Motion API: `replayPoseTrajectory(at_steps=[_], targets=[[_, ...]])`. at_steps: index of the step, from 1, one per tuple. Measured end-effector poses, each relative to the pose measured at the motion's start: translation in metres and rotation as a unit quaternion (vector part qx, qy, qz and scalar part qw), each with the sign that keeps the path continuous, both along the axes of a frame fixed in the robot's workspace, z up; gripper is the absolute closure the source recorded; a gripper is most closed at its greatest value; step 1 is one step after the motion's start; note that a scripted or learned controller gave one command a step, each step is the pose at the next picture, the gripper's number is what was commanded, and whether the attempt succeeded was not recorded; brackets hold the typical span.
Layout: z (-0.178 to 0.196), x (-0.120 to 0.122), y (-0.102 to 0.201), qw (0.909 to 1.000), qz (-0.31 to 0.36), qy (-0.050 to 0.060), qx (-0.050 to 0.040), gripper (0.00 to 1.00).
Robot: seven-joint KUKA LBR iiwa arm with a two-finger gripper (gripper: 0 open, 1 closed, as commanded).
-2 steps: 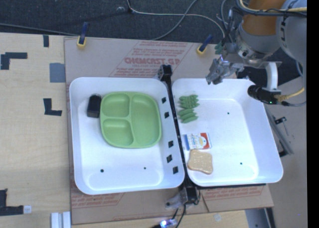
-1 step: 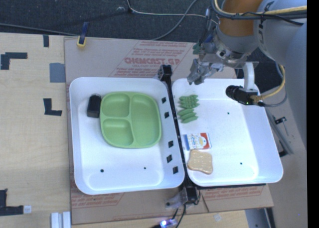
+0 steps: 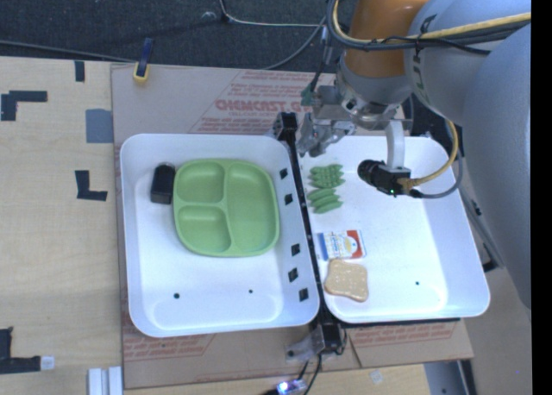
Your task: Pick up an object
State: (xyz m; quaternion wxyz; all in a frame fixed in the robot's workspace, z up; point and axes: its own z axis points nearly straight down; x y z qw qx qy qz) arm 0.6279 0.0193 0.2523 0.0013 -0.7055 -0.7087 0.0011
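My gripper (image 3: pixel 317 141) hangs over the far left part of the right bin (image 3: pixel 431 238), just above and beyond the green pea pods (image 3: pixel 325 187). The pods lie on the bin floor near the divider. Nothing shows between the fingers. Nearer the front of the same bin lie a small white carton with red and blue print (image 3: pixel 341 244) and a slice of toast (image 3: pixel 347 280). In the left bin (image 3: pixel 147 290) a green divided plate (image 3: pixel 227 207) lies flat, with a small black block (image 3: pixel 162 184) beside its left edge.
The arm's orange band and grey body reach in from the upper right above the right bin's far side. A black camera unit with a cable (image 3: pixel 385 176) hangs right of the pods. Cardboard (image 3: pixel 216 100) lies under both bins.
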Motion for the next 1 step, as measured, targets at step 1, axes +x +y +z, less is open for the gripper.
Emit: replayPoseTrajectory(at_steps=[1], targets=[[-0.0274, 0.0067, 0.0524, 1.0, 0.0, 0.0, -0.0002, 1.0]])
